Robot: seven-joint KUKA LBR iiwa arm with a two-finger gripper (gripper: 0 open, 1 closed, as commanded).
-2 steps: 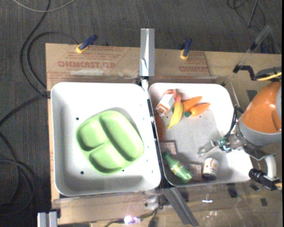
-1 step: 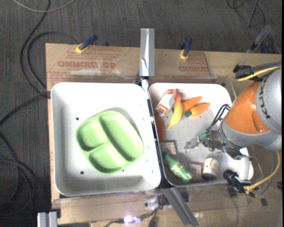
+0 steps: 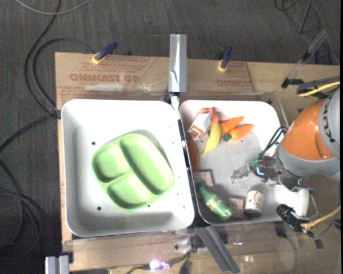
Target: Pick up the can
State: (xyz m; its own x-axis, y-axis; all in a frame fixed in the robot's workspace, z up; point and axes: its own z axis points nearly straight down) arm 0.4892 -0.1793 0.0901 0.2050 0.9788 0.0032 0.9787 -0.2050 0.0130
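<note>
Approaching looks like the step in hand: the gripper [image 3: 257, 167] hangs over the middle of the right bin [image 3: 274, 114], at about three o'clock in the view, and nothing sits between its fingers; how wide the jaws stand I cannot tell, since dark wrist hardware and cabling blur them. The can [image 3: 253, 202], a small white cylinder with a dark band and a reddish label, stands near the bin's front wall, at roughly six o'clock from the gripper and just apart from it. The next move, I judge, calls for shifting toward that wall and coming down over the can's curved, smooth side. Nearby lie a glossy green bottle [image 3: 213, 201], a yellow banana [image 3: 212, 138], two orange carrots [image 3: 238, 128] and a small carton [image 3: 199, 124]. The left bin [image 3: 80, 119] holds a matte green divided plate [image 3: 133, 171] with rounded corners.
</note>
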